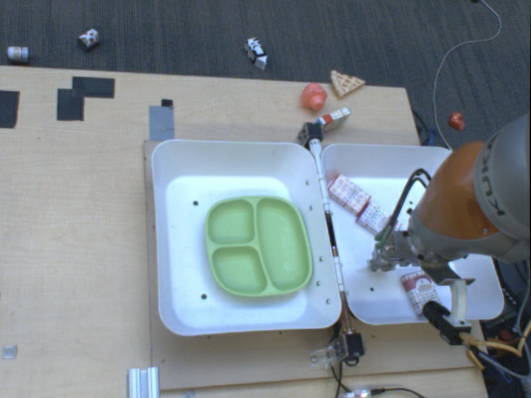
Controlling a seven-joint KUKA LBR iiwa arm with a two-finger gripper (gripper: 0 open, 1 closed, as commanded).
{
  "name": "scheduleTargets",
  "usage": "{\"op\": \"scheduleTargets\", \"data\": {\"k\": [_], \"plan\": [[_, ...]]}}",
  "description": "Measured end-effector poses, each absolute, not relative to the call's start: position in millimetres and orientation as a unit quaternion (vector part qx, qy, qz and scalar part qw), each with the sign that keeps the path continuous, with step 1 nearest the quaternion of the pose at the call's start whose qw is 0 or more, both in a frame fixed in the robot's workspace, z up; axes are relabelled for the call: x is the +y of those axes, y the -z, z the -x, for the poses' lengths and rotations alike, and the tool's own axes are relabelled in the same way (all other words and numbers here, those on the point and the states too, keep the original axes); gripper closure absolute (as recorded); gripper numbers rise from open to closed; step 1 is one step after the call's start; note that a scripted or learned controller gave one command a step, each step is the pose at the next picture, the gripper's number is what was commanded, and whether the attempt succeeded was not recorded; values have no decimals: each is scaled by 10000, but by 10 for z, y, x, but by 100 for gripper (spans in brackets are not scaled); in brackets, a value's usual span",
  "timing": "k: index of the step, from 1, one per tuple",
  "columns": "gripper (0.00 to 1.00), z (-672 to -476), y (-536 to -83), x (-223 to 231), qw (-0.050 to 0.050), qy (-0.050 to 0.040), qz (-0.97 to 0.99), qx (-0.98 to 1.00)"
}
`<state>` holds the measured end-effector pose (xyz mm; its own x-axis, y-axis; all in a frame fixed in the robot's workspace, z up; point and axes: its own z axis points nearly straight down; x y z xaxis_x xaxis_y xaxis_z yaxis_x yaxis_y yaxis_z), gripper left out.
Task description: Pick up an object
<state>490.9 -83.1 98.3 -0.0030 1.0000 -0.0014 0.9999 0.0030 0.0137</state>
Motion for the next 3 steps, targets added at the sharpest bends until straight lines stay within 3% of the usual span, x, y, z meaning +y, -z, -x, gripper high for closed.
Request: {"op": "scheduleTargets", "data": {"k": [1, 2, 3], "plan": [[0, -4908, -982, -830, 52, -43, -7063, 7079], [100, -4925, -1087, -822, 66, -59, -7049, 7092], [0, -4924, -1086, -822, 65, -58, -7052, 7090]]}}
